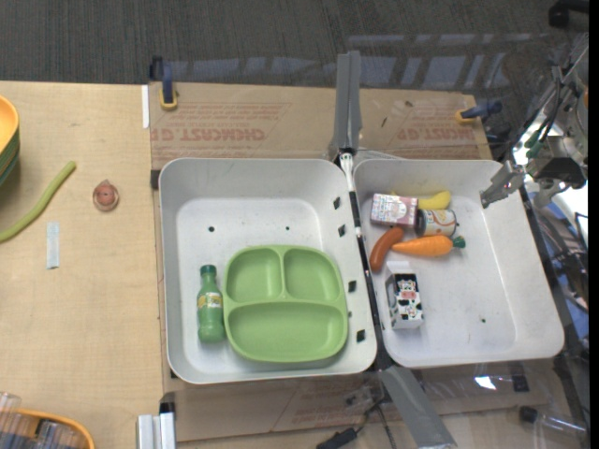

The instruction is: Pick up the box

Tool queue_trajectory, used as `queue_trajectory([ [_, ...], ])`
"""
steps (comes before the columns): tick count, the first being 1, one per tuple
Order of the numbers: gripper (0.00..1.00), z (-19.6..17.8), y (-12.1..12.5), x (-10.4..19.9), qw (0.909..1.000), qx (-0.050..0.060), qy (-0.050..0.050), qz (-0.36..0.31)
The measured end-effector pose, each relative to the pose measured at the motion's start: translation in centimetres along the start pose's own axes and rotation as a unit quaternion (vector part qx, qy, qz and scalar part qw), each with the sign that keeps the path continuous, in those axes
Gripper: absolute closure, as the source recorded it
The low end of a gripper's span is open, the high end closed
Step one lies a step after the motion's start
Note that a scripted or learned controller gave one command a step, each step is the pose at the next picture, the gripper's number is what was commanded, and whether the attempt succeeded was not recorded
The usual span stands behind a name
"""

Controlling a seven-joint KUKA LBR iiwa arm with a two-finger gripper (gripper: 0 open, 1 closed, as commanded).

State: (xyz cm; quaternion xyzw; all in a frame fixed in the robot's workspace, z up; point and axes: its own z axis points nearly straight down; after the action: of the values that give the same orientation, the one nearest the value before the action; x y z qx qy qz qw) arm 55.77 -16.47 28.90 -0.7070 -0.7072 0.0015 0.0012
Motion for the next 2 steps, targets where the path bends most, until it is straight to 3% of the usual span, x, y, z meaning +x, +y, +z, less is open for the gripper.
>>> queue_trajectory([
  [1, 0.00, 19.8, 3.5, 4.6, 0.9962, -0.001, 0.000, 0.087],
  [2, 0.00, 19.8, 7.0, 6.0, 0.9999, -0.001, -0.001, -0.015],
])
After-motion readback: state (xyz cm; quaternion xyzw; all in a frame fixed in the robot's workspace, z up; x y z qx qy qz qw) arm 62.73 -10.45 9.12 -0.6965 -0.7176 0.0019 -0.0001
